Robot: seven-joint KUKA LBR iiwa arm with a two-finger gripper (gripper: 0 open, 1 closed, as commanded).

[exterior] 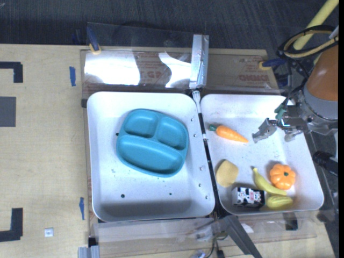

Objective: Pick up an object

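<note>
Carrot lies in the right bin, toward its 10 o'clock corner, its green end pointing at the left bin. At the bin's 5 o'clock side sit a pumpkin, a banana touching it, and a pear just below them. A yellow chip rests at 7 o'clock, with a small black-and-white carton beside it. The tool hangs over the bin's 2 o'clock part, fingers apart with nothing between them, the nearer fingertip just right of the carrot. A blue divided plate fills the middle of the left bin. Both bins stand on the bench.
</note>
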